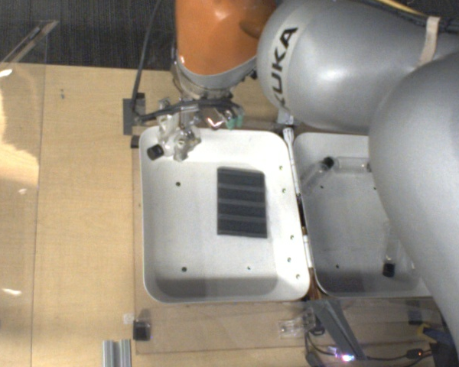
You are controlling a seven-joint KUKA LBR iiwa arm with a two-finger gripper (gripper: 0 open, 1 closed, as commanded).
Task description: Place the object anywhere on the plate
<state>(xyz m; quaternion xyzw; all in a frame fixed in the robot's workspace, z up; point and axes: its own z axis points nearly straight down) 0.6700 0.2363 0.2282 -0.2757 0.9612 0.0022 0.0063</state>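
Looking down, you see the arm (344, 75) as the biggest thing by far: its grey bulk runs off to the right of the claw and down that whole side, and the orange band (210, 21) sits just above the claw

Next comes the bench (69, 205), bare wood spreading left of the claw and below it

The left bin (176, 235) opens out beneath the claw and to its lower right. The claw hangs over that bin's upper left corner, close to the rim. The right bin (344, 205) lies well to the claw's right, touching the left bin along one side and partly hidden under the arm

The slab (241, 202), dark, ribbed and rectangular, lies flat on the left bin's floor, below and to the right of the claw and clear of it. Nothing tells you whether it is the object or the plate

The claw (182, 136) itself is a tangle of pale metal parts, and you cannot tell whether it is open or closed, nor whether it carries anything

A thin cable (149, 44) climbs away up and to the left of the claw. A small block (141, 329) sits on the bench far below the claw, past the left bin's lower edge
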